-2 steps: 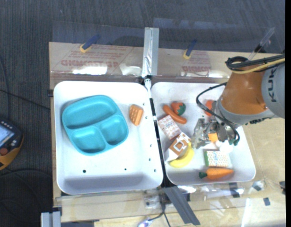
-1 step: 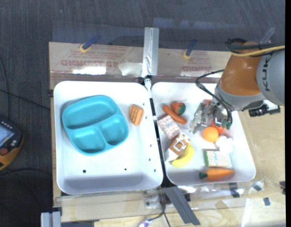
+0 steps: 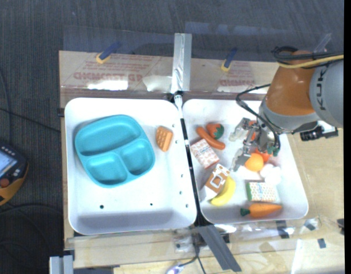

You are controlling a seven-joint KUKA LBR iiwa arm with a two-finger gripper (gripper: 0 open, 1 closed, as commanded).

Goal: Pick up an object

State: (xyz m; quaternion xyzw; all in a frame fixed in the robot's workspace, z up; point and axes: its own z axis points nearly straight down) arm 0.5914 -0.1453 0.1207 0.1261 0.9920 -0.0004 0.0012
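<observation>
Lying in the right bin (image 3: 289, 207), the toy foods are crowding its middle and near end, none of them lifted. An orange (image 3: 254, 162) is sitting just beside the tool (image 3: 247, 143), which is hanging low over the bin with its two fingers spread apart and nothing between them. A banana (image 3: 223, 193) is lying near the bin's middle, touching a small box (image 3: 217, 176); a carrot (image 3: 262, 210) is resting along the near wall, just below a green-and-white packet (image 3: 262, 191). A sausage (image 3: 210, 137) and another small carton (image 3: 202, 152) are lying toward the divider. In the left bin (image 3: 95, 210), a blue divided tray (image 3: 113, 148) is sitting with a piece of orange toy food (image 3: 164, 137) just beside it. Both bins are resting on the surface (image 3: 84, 73), and the grey arm (image 3: 312, 93) is reaching in from the right.
</observation>
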